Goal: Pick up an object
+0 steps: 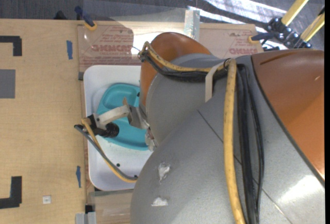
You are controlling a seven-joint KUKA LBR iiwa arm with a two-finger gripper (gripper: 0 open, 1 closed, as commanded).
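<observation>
A white bin point(97, 79) sits toward nine o'clock from the middle of the view, and the grey arm point(206, 156) with its orange band covers the bin's whole three o'clock side. In the bin lies a teal plastic dish point(117, 98), the one loose thing to be seen there. The part of it in view is longer than wide, and its long axis runs roughly from eleven o'clock to five o'clock. A rounded lobe points to eleven o'clock, near the bin's far corner, and the broader end lies at five o'clock. Its three o'clock edge is hidden under the arm, so its full outline cannot be told.

The gripper point(136, 118) is down low over the middle of the dish, at the dish's three o'clock side. The arm hides most of it, so I cannot tell how far open it is, or whether it has hold of anything.

A yellow cable point(111, 167) loops across the bin floor at the dish's six o'clock side and runs on over the arm toward twelve o'clock. The bench point(41, 114) stretches out at the bin's nine o'clock side, tan with black marks and small bits of blue tape point(69, 50). At twelve o'clock from the bin stands a clear plastic sheet point(108, 42) with red lettering, with a yellow clip point(90, 24) at its corner.
</observation>
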